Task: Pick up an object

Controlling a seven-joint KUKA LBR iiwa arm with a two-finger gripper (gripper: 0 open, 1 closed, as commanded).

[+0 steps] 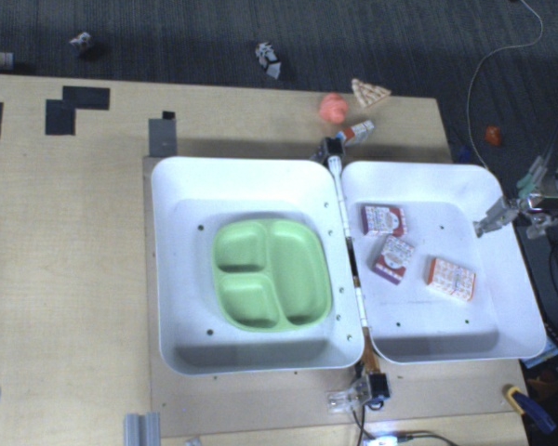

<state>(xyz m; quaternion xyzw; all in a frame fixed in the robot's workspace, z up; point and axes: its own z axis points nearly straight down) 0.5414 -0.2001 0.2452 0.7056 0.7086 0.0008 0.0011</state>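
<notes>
The right bin (502, 337) holds three small packets: a red-and-white one (383, 219) at the back left, a darker red one (393, 257) just below it, and an orange one (449, 279) near the middle. My gripper (525, 207) hangs at the bin's right rim, above and to the right of the orange packet and apart from all three. A grey part of it (495, 218) reaches over the rim. I see nothing held in it.
The left bin (181, 203) holds a green divided plate (270, 272). Behind the bins, a pink ball (333, 109), a pizza-slice toy (370, 92) and a small tube (356, 133) lie on the bench. Cables run at the right.
</notes>
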